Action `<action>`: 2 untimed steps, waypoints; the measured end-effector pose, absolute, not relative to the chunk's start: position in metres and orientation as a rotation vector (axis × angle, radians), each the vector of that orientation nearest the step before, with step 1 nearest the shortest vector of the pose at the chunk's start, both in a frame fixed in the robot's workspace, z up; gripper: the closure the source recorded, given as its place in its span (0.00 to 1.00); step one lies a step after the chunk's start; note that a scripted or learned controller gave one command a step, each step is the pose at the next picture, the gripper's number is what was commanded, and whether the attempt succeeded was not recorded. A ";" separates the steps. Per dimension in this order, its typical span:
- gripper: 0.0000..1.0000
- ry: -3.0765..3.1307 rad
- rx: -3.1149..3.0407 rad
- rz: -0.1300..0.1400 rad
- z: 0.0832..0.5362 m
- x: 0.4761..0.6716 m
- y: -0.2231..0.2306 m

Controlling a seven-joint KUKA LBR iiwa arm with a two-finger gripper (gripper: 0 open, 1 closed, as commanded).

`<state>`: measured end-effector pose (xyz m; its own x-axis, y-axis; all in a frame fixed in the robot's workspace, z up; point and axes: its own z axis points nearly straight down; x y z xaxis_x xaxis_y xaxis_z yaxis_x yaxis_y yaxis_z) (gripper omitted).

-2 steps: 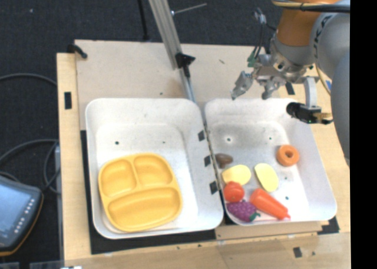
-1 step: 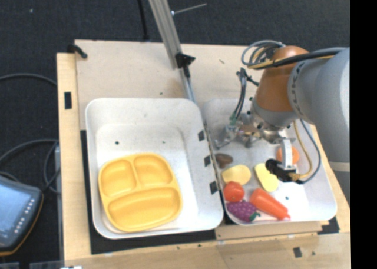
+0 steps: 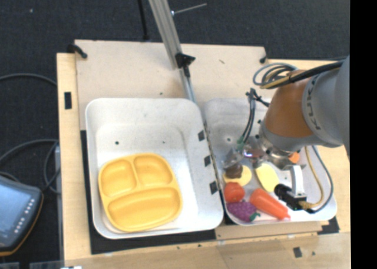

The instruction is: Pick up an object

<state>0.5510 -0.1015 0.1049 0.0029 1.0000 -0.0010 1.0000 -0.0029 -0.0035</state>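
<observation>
Right bin (image 3: 218, 115) holds toy food — claw (image 3: 250, 155) above it, grip unreadable.

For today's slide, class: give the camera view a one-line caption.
Arm's gripper low in the right bin beside toy foods; yellow divided tray in the left bin.

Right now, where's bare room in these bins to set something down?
Left bin: bare floor behind the yellow divided plate, up to the far wall. Right bin: a bare patch at the far-left corner. Its near end is crowded with the carrot, tomato and grapes.
</observation>
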 end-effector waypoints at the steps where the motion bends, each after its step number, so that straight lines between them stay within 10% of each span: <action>1: 0.00 -2.231 -2.218 -0.011 0.206 0.496 -0.013; 2: 0.00 -2.232 -2.208 -0.004 0.201 0.490 0.078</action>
